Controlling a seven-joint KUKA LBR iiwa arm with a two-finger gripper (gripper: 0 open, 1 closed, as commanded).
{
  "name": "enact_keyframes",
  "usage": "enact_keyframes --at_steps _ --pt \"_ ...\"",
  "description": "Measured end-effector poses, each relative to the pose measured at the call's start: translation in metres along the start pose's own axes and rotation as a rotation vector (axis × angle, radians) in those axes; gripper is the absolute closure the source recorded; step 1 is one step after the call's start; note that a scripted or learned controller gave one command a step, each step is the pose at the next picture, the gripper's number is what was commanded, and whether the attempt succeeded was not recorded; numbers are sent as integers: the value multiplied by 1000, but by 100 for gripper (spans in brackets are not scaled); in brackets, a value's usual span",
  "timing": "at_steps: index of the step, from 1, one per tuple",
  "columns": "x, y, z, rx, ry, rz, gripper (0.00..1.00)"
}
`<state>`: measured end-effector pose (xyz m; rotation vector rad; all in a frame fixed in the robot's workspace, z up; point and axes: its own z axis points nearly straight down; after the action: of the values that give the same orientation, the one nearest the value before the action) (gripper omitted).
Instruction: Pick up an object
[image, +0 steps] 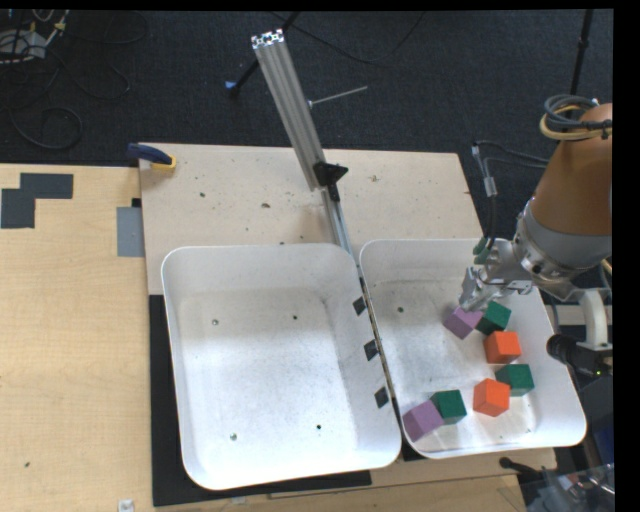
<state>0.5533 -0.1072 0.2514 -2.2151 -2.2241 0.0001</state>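
- Looking at the claw (479, 296), you see it low in the right bin (420, 262); whether it is open or closed, you cannot tell.
- Just under its tip lie a purple cube (462, 321) and a green cube (494, 317), touching, probably the target.
- Further out you find an orange cube (502, 346), and more cubes near the front wall.
- Beyond the divider is the left bin (270, 360).

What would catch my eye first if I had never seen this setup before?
Probably the cluster of coloured blocks in the right bin: purple, green and orange, bright against the white. Next, the gripper on the big grey-and-orange arm reaching in from the right, just above the upper purple block. A slanted metal beam also stands out behind the bins.
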Motion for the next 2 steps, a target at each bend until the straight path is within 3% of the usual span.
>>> enact_keyframes --at_steps 2 --pt "106 31 11 0 0 -1 100"
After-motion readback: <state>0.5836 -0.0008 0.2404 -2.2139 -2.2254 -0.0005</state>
